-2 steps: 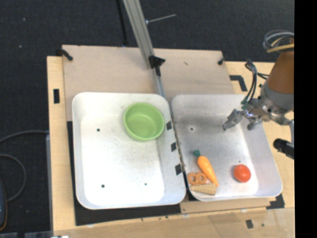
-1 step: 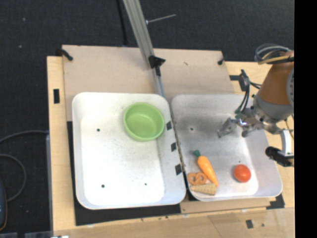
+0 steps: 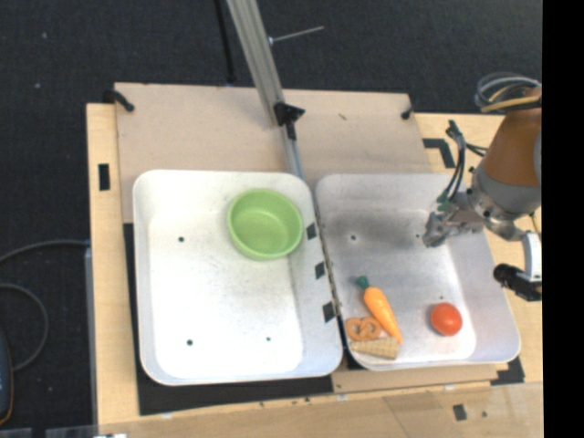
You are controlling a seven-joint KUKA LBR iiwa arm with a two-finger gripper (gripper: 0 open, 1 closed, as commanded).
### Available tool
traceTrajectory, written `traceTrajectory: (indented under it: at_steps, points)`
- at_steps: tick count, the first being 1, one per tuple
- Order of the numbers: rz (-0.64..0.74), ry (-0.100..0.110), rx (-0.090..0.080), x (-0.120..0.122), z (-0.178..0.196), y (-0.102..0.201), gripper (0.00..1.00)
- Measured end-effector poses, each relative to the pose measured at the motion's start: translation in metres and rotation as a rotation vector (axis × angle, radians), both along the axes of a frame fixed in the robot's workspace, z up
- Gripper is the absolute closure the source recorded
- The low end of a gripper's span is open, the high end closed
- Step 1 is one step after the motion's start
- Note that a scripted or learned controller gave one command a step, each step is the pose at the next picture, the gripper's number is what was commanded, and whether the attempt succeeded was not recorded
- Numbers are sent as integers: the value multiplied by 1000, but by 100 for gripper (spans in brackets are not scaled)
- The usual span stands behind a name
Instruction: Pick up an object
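1. Over right bin (image 3: 474, 349), upper right part: gripper (image 3: 436, 231) hanging above bare floor, nothing seen between fingers; opening too small and blurred to judge, cannot tell.
2. Near front edge of right bin: toy carrot (image 3: 380, 309), orange with green top, lying at a slant; pretzel (image 3: 363, 328) touching its lower end, resting on a tan cracker-like piece (image 3: 383, 348).
3. Right of carrot, apart from it: red tomato (image 3: 445, 319), well clear of gripper.
4. Left bin (image 3: 182, 336): green bowl (image 3: 265, 224), upright, near back right corner.
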State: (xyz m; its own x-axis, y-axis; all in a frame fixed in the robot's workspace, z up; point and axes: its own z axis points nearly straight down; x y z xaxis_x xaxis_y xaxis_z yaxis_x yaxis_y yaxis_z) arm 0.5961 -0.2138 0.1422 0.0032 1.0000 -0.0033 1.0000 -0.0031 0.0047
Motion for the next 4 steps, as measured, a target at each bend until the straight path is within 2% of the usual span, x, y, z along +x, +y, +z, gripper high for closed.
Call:
traceTrajectory:
  at_steps: [2, 3, 4]
  points:
    - [7, 3, 2, 1, 79, 3, 100]
    - [5, 3, 3, -6, 75, 55, 100]
    - [10, 4, 4, -1, 71, 110, 100]
